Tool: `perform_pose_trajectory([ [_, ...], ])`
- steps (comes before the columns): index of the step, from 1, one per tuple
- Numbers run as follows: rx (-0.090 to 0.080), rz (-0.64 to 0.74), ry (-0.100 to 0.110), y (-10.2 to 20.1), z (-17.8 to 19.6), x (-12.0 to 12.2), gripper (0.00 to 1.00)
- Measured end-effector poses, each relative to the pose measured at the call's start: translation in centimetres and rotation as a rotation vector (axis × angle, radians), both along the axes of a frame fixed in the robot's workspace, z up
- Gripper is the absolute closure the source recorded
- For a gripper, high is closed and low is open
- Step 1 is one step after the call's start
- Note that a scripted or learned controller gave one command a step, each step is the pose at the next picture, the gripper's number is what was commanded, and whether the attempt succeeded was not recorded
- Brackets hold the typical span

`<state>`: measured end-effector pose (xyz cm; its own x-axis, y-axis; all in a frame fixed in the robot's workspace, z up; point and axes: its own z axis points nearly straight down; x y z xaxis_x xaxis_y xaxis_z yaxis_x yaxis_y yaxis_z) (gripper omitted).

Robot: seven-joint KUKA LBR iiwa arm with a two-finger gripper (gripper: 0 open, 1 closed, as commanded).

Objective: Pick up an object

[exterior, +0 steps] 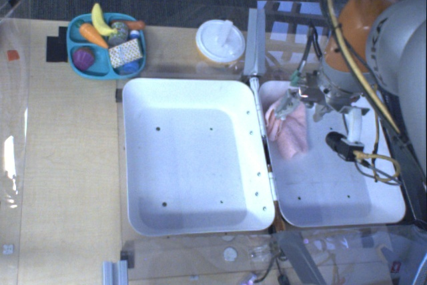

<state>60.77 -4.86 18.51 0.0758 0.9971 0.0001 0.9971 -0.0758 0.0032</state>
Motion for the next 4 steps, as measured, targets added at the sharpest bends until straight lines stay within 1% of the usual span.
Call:
perform_pose_trajectory([
  [1,0.000,0.021,0.001,-0.8,2.1,1.6,0.00],
  [2,-0.001,0.194,0.001,-4.5,-8.3,1.7,0.00],
  [3,-0.002,0.179,-0.002,-4.5,-3.8,6.2,0.00],
  [4,-0.002,0.261,-0.001,-4.8,-9.3,6.4,0.00],
])
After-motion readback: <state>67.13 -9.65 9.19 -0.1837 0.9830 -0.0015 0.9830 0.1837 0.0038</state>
